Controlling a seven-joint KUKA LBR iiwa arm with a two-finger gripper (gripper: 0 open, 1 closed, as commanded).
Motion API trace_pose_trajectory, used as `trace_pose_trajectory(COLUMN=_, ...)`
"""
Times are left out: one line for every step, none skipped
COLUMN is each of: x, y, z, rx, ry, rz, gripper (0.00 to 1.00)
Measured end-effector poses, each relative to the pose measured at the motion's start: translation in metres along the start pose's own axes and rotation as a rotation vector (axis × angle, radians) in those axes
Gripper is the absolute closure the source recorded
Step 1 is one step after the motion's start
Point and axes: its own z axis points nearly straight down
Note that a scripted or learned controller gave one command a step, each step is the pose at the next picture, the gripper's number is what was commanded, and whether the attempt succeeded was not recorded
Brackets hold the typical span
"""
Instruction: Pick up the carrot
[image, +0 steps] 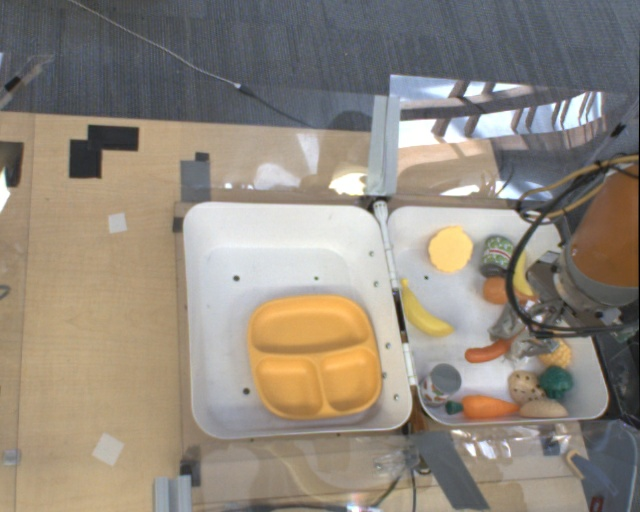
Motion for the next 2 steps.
trace_pose_trajectory(x=-0.025, y=-0.052, z=-0.038, rx=-0.001, ry=0.000, rz=-0.149, gripper=1.00)
trace_pose_trajectory(x=-0.011, y=-0.071, z=-0.073, rx=-0.002, ry=0.000, rz=-0.294, gripper=1.00)
